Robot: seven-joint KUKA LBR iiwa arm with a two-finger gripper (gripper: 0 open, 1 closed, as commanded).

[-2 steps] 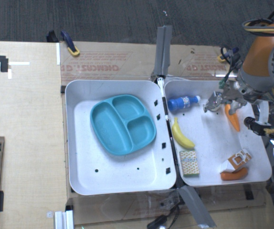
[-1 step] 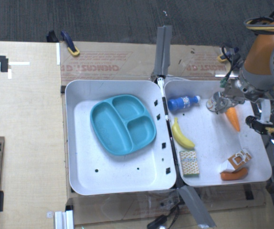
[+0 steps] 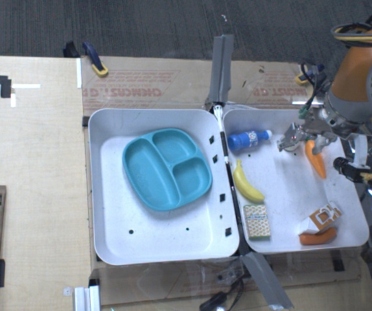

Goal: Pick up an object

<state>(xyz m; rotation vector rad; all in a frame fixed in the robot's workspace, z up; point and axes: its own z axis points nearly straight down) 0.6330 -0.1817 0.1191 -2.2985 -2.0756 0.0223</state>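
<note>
You had the tool (image 3: 294, 138) low over the upper part of the right bin (image 3: 283, 203), with the arm (image 3: 358, 76) reaching in from the right. How the tool stood, wide or narrow, could not be told from this angle, and nothing showed as held.

The nearest candidate was the carrot (image 3: 316, 161), which lay just beside the tool, toward the bin's right wall, and partly under the wrist. The blue bottle (image 3: 248, 140) lay on its side a little to the tool's other side, near the divider. Further down sat the banana (image 3: 246, 183), the small box (image 3: 256, 222), and, near the lower right corner, the sausage (image 3: 317, 237) with an orange-and-white piece (image 3: 324, 216) touching or just above it. The left bin held the teal plate (image 3: 166, 168).

The risks, as I judged them: the tool sat between carrot and bottle rather than squarely over either, so a straight descent could have closed on bare floor. The bottle could have rolled from a glancing touch. The carrot's taper might have slipped out of a pinch.
</note>
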